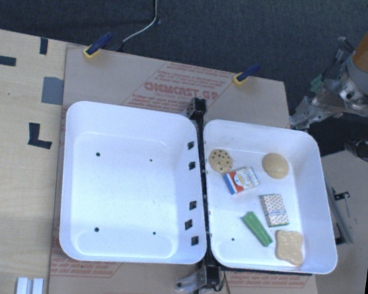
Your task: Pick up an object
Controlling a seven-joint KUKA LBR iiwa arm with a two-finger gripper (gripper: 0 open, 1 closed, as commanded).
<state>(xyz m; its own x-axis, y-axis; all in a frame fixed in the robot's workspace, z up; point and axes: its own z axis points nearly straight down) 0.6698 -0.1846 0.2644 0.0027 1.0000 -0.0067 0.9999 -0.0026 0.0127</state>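
end effector (309, 111) beyond right bin (323, 196), six objects inside

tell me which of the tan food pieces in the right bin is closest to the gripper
The round tan bun at the bin's far side, nearest the gripper. The speckled cookie lies further left, and the toast-like slice sits in the near corner.

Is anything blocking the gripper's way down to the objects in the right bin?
Nothing visible does. The gripper hangs outside the right bin, past its far right corner. The bun, nearest that corner, lies uncovered on the bin floor, apart from the other items.
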